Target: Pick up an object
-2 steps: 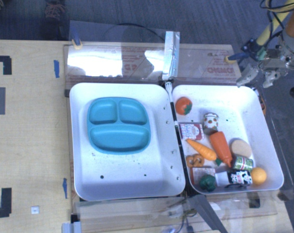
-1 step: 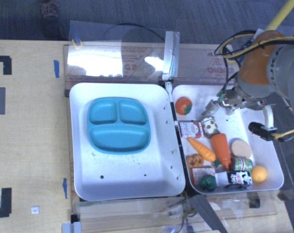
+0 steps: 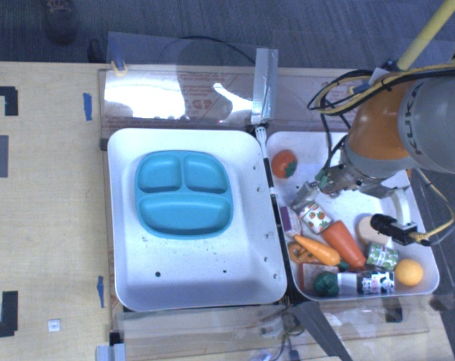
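Left bin [image 3: 137, 277] holding blue divided plate [image 3: 184, 192], right bin [image 3: 430, 277] crowded with toy food, pincer [image 3: 311, 195] state unclear

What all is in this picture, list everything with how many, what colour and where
Left bin: 1, white, centre of the bench.
Divided plate: 1, blue, three compartments, inside the left bin.
Right bin: 1, white, beside the left bin.
Tomato: 1, red with green top, upper left of the right bin.
Carrots: 2, orange, lying side by side mid right bin.
Small carton: 1, white with red print, above the carrots.
Bottle: 1, white with dark label and green cap, along the bin's lower edge.
Orange ball: 1, orange, lower right corner.
Small can: 1, green and white, left of the ball.
Arm: 1, grey with orange band, over the right bin.
Gripper: 1, dark metal, low by the carton.
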Controlling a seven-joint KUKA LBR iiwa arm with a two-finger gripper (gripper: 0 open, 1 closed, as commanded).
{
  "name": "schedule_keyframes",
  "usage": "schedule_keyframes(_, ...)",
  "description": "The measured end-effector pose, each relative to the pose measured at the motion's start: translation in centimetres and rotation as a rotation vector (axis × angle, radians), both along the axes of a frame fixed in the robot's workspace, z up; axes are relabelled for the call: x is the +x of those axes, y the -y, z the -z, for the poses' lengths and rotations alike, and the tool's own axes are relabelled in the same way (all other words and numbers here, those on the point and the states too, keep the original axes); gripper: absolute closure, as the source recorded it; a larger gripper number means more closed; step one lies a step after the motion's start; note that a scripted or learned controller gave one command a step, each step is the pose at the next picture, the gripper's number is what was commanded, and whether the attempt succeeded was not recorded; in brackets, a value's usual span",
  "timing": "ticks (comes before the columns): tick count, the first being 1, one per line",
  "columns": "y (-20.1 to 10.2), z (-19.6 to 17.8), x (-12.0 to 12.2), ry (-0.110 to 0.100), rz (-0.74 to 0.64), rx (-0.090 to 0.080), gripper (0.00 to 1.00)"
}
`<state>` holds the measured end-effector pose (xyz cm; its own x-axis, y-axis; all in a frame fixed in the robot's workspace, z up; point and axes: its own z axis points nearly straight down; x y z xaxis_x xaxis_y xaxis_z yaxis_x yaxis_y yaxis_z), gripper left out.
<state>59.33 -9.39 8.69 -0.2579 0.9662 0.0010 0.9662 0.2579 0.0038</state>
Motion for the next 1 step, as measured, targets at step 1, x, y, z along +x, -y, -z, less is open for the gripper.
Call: schedule_keyframes(1,0.18,-1.26,0.25,0.009,0.004,-0.002,1.00)
